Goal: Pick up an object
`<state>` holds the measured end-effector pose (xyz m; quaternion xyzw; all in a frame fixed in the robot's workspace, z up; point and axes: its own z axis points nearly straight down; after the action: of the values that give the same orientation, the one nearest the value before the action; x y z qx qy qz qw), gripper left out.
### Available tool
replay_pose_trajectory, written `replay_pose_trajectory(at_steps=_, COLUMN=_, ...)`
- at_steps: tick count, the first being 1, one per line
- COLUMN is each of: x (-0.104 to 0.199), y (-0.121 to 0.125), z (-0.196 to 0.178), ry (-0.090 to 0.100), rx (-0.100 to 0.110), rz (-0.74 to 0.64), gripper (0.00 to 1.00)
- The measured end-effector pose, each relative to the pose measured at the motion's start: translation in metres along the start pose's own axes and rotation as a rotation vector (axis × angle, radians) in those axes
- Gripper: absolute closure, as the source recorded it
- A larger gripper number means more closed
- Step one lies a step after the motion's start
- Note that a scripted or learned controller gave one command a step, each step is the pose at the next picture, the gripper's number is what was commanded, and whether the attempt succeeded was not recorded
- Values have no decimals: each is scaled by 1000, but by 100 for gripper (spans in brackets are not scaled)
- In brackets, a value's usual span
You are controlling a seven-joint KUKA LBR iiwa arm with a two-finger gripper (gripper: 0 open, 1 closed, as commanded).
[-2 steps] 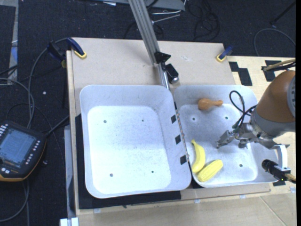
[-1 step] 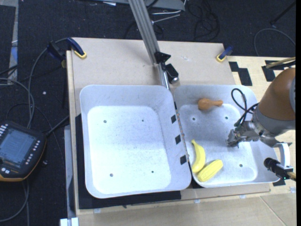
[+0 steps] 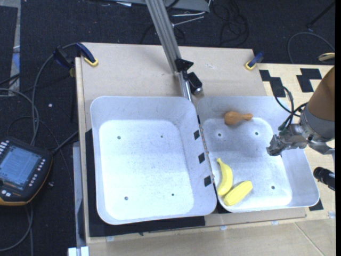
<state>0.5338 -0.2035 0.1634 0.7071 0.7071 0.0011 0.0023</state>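
Two yellow bananas (image 3: pixel 230 184), curved, touching; gripper (image 3: pixel 274 149) well apart.

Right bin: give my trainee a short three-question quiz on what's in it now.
1. True or false: the banana lies in the right bin.
2. The brown chicken-leg toy sits at which edge of that bin? A) far B) near
3. Fill in: the gripper hovers over the bin's ____ side, seen from the camera.

Key: 1 true; 2 A; 3 right.
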Motion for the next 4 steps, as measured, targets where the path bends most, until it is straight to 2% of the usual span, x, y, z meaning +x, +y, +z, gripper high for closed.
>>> replay_pose_trajectory(at_steps=1, x=1, y=3, z=-63, ry=0, rx=-1, rz=-1, gripper=100)
replay_pose_trajectory(at_steps=2, x=1, y=4, z=-71, ry=2, rx=4, rz=0, gripper=100)
replay_pose_trajectory(at_steps=4, x=104, y=15, z=-62, ry=3, rx=6, rz=-5, gripper=100)
